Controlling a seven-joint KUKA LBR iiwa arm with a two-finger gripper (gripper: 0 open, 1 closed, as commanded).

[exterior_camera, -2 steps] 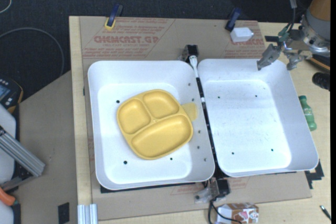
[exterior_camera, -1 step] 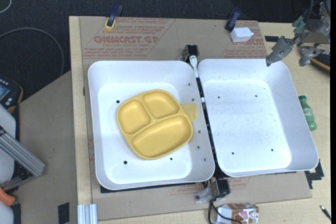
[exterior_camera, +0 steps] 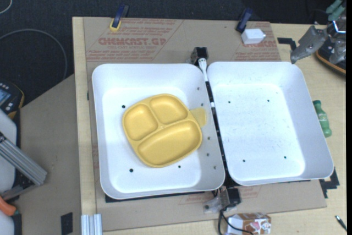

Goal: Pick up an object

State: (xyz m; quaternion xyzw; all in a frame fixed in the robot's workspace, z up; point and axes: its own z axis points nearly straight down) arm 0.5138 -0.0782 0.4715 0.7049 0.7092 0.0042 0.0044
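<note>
A yellow divided plate (exterior_camera: pixel 161 130) with three compartments lies flat in the left white bin (exterior_camera: pixel 104 118), near its middle. A small yellow tab sticks out from the plate's right side toward the bin wall. My gripper (exterior_camera: pixel 322 44) is at the far right, beyond the back right corner of the right white bin (exterior_camera: pixel 269 124), well away from the plate. It is partly cut off by the frame edge, and nothing shows in its grasp.
A black bar (exterior_camera: pixel 208 88) runs between the two bins. A green object (exterior_camera: pixel 322 118) lies just outside the right bin's right wall. A white block (exterior_camera: pixel 253 36) and blue clamps (exterior_camera: pixel 117 17) sit on the cardboard behind the bins.
</note>
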